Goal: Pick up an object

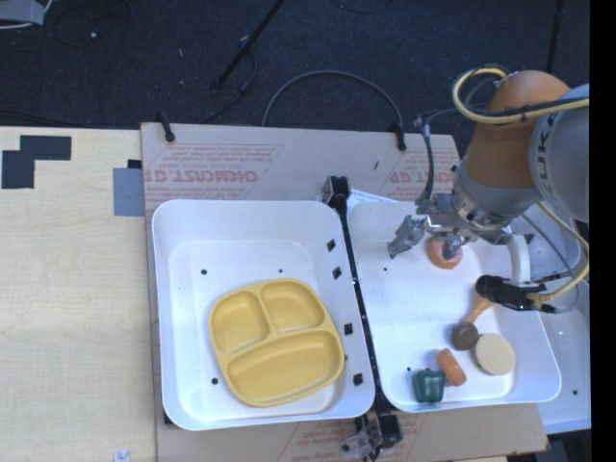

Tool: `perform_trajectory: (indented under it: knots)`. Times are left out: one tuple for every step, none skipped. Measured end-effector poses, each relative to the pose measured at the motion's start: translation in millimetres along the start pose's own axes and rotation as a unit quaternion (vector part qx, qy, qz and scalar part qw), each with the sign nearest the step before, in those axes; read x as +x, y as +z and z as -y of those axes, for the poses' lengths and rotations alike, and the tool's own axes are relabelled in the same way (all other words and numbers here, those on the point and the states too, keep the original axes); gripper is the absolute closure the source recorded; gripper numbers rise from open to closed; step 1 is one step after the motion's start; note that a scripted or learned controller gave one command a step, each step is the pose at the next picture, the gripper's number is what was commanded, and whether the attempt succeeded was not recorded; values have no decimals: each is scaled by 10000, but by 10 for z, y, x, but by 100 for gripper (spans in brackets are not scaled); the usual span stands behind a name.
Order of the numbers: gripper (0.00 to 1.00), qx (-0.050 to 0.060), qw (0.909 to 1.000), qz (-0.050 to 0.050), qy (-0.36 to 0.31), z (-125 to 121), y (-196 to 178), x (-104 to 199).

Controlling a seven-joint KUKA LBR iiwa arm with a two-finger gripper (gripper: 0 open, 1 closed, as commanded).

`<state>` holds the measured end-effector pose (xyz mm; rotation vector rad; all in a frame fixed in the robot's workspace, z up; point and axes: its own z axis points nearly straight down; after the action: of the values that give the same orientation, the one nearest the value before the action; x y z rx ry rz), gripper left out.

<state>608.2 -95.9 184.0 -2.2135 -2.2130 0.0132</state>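
End effector [423, 234] hangs over right bin [404, 296] beside orange ball [446, 251].

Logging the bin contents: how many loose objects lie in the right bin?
5: a reddish ball under the gripper, a wooden-handled brush, a cream disc, an orange piece, a green pepper. The arm may hide more.

Both white bins, the left bin [183, 258] and the right bin [404, 287], look like smooth, faintly glossy plastic. The yellow divided tray [276, 342] has a matt plastic look. Printed brown cardboard [241, 166] lies under the bins. The tabletop [67, 306] shows pale wood grain. The arm's orange band [510, 128] shines glossy.
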Motion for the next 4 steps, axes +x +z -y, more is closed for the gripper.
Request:
perform_trajectory:
  knots:
    - [0,-2,10000,1,-6,4,478,19]
    - [0,-32,10000,7,-2,-2,1010,27]
    - [100,-17,10000,-4,10,-10,919,21]
    - [100,-46,10000,10,7,53,482,-49]
